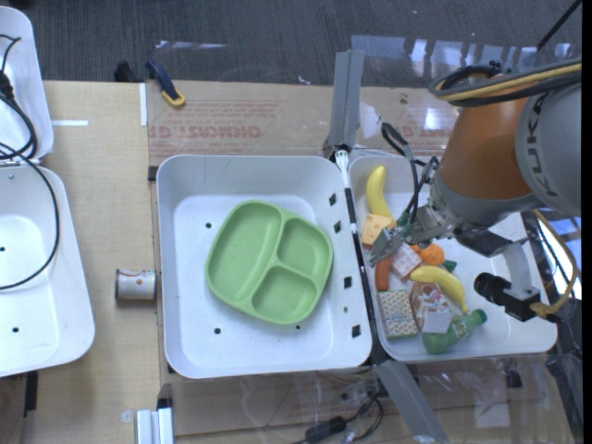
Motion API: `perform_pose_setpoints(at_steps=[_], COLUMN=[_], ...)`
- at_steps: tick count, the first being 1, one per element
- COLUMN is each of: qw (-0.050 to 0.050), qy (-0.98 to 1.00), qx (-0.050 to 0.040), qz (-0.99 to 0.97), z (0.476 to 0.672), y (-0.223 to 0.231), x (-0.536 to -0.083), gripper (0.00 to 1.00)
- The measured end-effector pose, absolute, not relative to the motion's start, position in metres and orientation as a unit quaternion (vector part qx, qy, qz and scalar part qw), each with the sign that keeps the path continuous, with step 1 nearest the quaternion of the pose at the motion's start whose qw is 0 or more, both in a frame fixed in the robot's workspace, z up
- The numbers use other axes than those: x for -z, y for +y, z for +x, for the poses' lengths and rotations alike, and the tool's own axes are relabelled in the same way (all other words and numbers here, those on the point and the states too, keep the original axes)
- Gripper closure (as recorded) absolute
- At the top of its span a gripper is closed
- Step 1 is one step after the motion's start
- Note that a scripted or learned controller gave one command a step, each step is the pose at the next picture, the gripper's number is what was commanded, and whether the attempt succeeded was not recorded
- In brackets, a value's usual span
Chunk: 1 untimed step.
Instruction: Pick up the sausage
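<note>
The right bin (pixel 518 336) holds a pile of toy food. A short reddish-orange sausage (pixel 382 275) lies near that bin's left wall, beside a red-and-white packet (pixel 406 262). My gripper (pixel 398 241) hangs low over the pile, just above and right of the sausage, close to a yellow cheese wedge (pixel 374 228). I see nothing held in it. The grey arm with its orange band (pixel 490 151) reaches in from the right and hides part of the bin's far side.
The left bin (pixel 185 340) holds a green divided plate (pixel 269 262). Around the sausage lie two bananas (pixel 375 191) (pixel 441 282), an orange piece (pixel 431 253), a cracker box (pixel 397 313), a printed packet (pixel 431 306) and a green bottle (pixel 453 332). A small can (pixel 135 285) sits on the bench at left.
</note>
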<state>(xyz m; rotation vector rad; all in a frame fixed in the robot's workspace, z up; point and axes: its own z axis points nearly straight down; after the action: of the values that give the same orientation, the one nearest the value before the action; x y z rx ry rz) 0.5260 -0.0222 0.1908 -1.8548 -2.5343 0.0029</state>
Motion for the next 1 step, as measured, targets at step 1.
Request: perform_pose_setpoints(at_steps=[1], qw=[0.000], qy=[-0.807], qx=[-0.0012], qz=[-0.591], z=[0.5268], y=[-0.0231], x=[-0.1993], gripper=[1.00])
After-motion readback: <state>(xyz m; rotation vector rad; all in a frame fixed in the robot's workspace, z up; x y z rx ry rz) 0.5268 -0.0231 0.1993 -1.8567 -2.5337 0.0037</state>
